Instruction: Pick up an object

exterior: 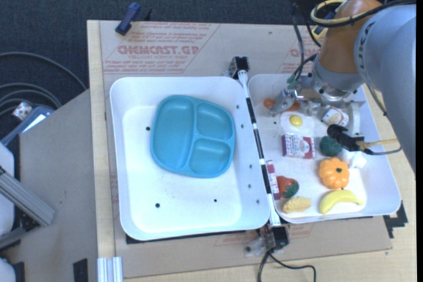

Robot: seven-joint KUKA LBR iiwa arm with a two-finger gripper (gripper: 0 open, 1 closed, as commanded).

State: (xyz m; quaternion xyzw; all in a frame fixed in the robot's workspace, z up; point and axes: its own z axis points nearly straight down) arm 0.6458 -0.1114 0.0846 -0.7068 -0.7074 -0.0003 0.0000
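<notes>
My gripper (312,102) hangs low over the far part of the right bin (383,189), under the grey wrist and its orange band (348,28). Just below it lies a fried-egg toy (294,121), and a small orange piece (269,103) sits to its left. Nearer the front lie a pink packet (297,145), a dark green item (330,145), an orange pumpkin (334,172), a banana (340,201), a corn cob (296,205) and a red-and-green vegetable (287,186). Nothing is visibly held.
The left bin (132,195) holds a blue divided plate (193,135). Black clips (239,66) join the bins along the middle rim. A blue object (127,18) lies on the board's far left corner. Cables trail off the arm at the right.
</notes>
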